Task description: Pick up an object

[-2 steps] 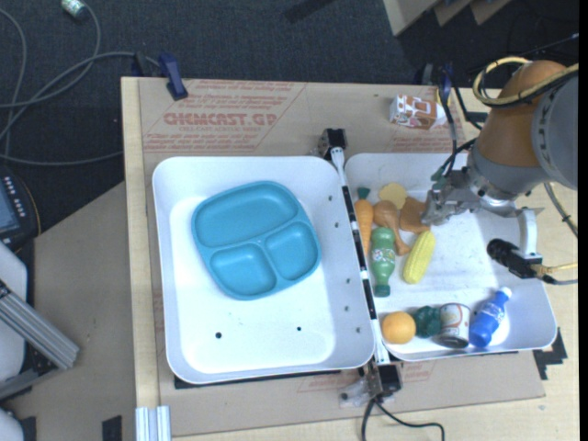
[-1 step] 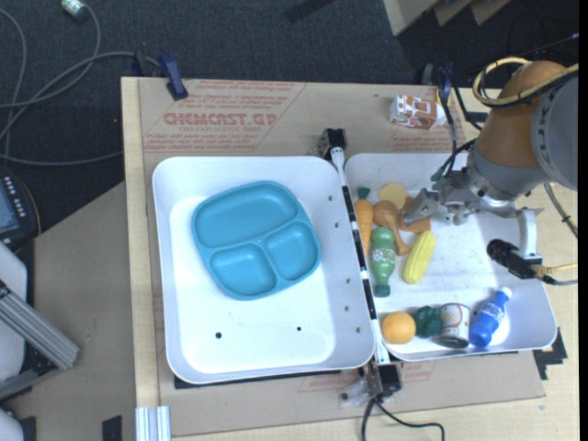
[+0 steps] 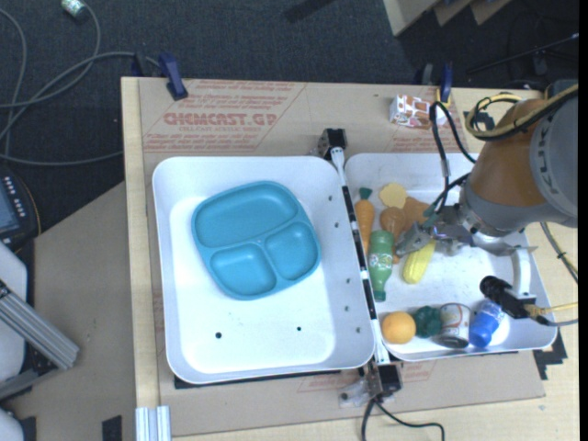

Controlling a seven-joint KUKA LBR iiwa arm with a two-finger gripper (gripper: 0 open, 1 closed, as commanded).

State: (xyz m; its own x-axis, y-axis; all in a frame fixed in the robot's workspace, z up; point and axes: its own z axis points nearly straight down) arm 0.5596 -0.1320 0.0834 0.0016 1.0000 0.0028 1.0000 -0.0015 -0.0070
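The hand [image 3: 424,238] hung low in the right bin [image 3: 524,343], a corn cob [image 3: 417,264] just below it; its grip could not be told, so nothing visibly picked.

Apparently "CHEMCAST GP" on brown board [image 3: 220,118]

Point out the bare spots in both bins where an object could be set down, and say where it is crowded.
Free: the left bin's floor below the blue divided plate, and a strip left of it. Crowded: the right bin, with a carrot, green bottle, corn, orange and the gripper packed along its left and lower sides.
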